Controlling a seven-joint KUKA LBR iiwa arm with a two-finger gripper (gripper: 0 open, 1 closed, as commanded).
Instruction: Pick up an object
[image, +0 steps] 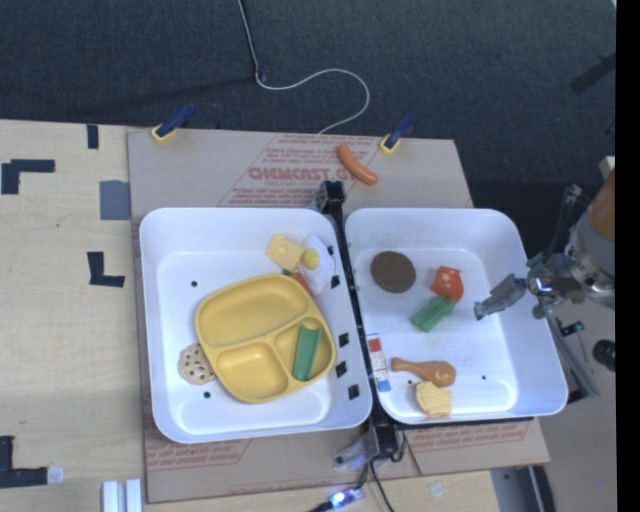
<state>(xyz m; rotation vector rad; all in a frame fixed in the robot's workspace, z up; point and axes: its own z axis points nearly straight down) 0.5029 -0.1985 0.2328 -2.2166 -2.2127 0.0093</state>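
While the gripper (497, 298) hangs over the right bin (505, 235) near its right wall, nothing sits between its fingers, and I cannot tell how they are set. Close by to its left lie a red toy (447, 283) and a green block (432, 315).

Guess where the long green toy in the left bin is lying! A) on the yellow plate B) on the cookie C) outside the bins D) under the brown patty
A, the green toy lies in the lower right compartment of the yellow divided plate in the left bin.
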